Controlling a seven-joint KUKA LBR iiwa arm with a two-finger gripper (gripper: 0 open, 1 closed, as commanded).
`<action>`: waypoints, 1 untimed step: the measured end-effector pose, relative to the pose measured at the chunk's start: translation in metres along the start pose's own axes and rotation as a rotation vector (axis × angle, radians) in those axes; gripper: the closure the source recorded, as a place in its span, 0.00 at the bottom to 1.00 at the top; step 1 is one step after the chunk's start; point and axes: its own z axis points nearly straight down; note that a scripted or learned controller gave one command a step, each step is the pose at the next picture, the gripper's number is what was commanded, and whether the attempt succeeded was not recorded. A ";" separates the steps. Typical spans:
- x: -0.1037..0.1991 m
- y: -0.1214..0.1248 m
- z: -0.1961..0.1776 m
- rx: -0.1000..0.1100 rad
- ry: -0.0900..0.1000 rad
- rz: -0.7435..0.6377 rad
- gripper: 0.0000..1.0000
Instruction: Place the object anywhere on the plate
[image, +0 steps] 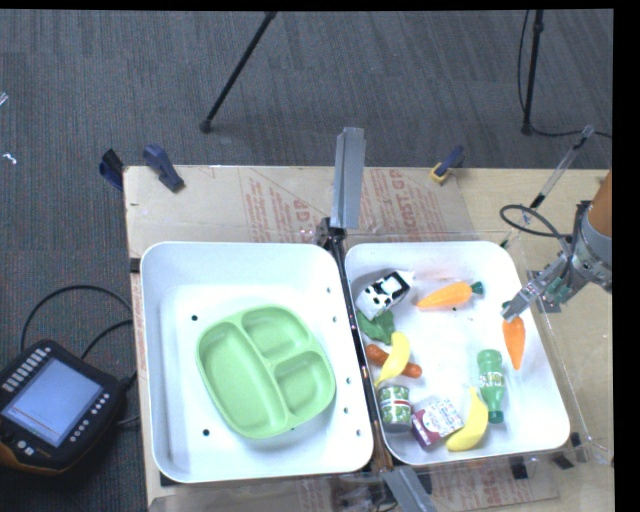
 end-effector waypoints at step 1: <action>0.051 0.065 -0.013 0.002 0.001 -0.088 1.00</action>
